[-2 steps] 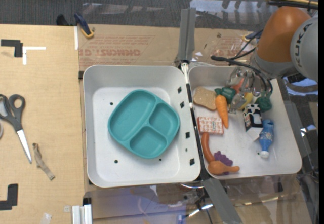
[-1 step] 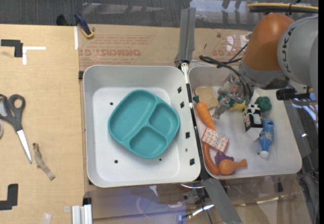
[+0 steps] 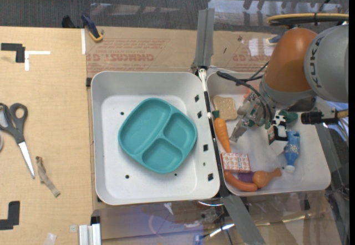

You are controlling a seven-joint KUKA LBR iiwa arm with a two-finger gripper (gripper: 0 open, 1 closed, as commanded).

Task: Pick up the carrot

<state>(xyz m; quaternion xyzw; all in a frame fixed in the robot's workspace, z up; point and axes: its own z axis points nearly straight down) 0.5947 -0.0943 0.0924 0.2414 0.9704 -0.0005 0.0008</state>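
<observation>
Smooth matt teal plastic plate point(image 3: 158, 135) (three compartments) in glossy white plastic bin point(image 3: 105, 144).

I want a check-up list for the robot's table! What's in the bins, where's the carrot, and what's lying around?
Surface: two shallow white bins; left bin, right bin.
Job's things: orange carrot lying by right bin's left wall.
Clutter: teal divided plate in left bin; toast slice, pink patterned packet, sausage, blue bottle.
Grippers: grey gripper beside carrot, holding nothing.
Cables: black cable.
Surroundings: scissors, blue clamp.
</observation>
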